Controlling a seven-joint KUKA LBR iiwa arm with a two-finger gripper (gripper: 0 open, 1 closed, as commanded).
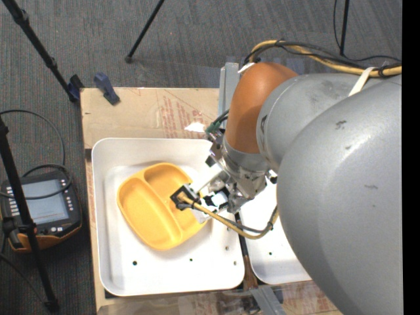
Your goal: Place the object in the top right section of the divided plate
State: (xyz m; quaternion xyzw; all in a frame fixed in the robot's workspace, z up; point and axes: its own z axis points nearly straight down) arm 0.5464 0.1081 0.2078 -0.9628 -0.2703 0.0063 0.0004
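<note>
The step in hand looks like the placing stage: the gripper [210, 200] hangs low at the right edge of the yellow divided plate [147, 212], with the grey arm [341, 176] reaching in over the seam between the two bins. Whether the gripper is open or closed cannot be told, since the wrist hides its tips from above, and for the same reason it is unclear whether it carries anything. The object to be placed cannot be picked out in this view; if it is at the gripper, it is masked by the wrist. The plate lies tilted in the white bin [111, 254] on the view's left, toward that bin's upper middle, and the compartments that show are bare yellow. The strip of the other white bin [275, 268] that shows below the arm is plain white. Both bins sit on the bench [151, 110]. The next move probably calls for centring the gripper over the plate's top right section, lowering close to its floor, and letting go cleanly, clear of the dividing ridge, so that nothing rolls into a neighbouring compartment.
</note>
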